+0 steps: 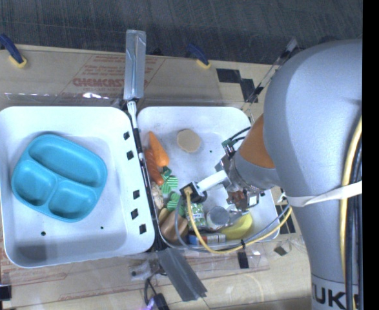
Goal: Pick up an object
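The hand hangs low over the right bin, near its front right corner. The wrist and the bulk of the grey arm cover it from above, so I cannot tell whether it is open or closed, and nothing can be seen in its hold.

The things to be picked lie in this same bin, most of them crowded along the side toward the other bin and along the front wall. Just in front of the hand a yellow banana lies against the front wall. A greyish round thing sits beside the banana, too blurred to name. Farther from the hand, toward the divider, are a green piece, a brown piece near the front corner, and an orange carrot lying along the bin's wall. Behind the hand, toward the back wall, a tan disc lies alone on the white floor.

The left bin, well away from the hand, holds a blue divided tray.

Both bins rest on a pale brown bench with blue clamps on its far edge. Past that edge is a dark floor.
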Available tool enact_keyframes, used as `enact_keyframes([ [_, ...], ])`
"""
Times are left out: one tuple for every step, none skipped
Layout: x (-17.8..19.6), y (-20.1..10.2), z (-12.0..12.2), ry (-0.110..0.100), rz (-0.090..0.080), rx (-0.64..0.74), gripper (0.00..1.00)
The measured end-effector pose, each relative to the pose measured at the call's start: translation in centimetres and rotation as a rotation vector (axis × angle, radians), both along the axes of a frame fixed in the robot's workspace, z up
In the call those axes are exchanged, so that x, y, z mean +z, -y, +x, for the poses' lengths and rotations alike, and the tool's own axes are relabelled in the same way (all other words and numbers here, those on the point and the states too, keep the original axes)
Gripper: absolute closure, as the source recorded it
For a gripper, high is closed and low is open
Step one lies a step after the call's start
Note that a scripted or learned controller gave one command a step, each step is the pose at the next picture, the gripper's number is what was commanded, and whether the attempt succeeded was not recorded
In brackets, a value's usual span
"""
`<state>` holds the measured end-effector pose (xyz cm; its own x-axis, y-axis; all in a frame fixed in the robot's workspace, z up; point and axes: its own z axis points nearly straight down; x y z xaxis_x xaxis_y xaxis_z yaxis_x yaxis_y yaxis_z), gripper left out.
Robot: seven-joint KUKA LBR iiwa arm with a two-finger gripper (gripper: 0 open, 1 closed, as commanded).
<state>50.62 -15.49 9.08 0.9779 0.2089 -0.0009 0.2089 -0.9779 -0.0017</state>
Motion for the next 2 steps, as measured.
enact_keyframes([
  [11.0,2.7,2.6,0.006,0.000,0.001,0.00],
  [1.5,-2.0,-3.2,-0.009,0.005,0.000,0.00],
])
